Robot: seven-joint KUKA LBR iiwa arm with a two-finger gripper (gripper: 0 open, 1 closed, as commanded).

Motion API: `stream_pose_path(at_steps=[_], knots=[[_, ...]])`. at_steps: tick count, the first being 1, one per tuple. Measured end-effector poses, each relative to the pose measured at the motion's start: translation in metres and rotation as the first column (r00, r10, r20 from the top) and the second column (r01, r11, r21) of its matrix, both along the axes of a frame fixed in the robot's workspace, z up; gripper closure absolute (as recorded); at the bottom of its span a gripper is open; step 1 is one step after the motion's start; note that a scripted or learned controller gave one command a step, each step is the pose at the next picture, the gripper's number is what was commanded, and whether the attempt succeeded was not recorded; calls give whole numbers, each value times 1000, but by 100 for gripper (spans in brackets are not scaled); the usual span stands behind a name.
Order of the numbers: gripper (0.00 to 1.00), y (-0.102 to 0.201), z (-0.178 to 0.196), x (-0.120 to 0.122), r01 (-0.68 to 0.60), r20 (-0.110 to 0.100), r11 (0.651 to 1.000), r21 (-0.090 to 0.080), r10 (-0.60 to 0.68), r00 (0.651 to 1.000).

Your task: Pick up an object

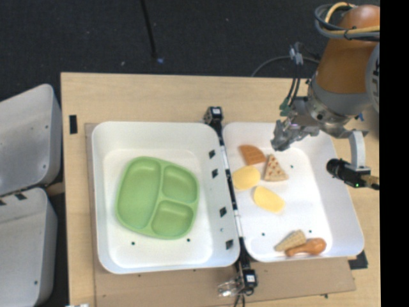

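Observation:
The right bin point(332, 213) holds several toy foods: an orange-brown piece point(252, 154), a triangular pizza-like slice point(275, 169), two yellow pieces point(245, 178) point(268, 199), a tan wedge point(290, 240) and an orange sausage-like piece point(307, 247). My gripper point(283, 139) hangs over the bin's back part, just above and right of the orange-brown piece and above the slice. Nothing shows between its fingers.
The left bin point(105, 152) bears a green divided plate point(157, 197). A black divider strip with clips point(225, 171) runs between the bins. The arm's grey body and orange band point(348, 56) loom over the right bin's back right corner. A black fitting point(342, 169) sits at the right rim.

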State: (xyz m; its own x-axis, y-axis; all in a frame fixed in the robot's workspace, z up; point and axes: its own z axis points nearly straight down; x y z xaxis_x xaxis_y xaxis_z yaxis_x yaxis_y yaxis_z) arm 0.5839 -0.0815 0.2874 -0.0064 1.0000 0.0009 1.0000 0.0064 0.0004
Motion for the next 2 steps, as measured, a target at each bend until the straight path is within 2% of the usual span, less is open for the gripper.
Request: stream_pose_path(at_steps=[1, 2], knots=[[100, 50, -2, -22, 1, -1, 1000, -1, -1, 1000], [100, 104, -24, -36, 0, -2, 1000, 0, 0, 1000]])
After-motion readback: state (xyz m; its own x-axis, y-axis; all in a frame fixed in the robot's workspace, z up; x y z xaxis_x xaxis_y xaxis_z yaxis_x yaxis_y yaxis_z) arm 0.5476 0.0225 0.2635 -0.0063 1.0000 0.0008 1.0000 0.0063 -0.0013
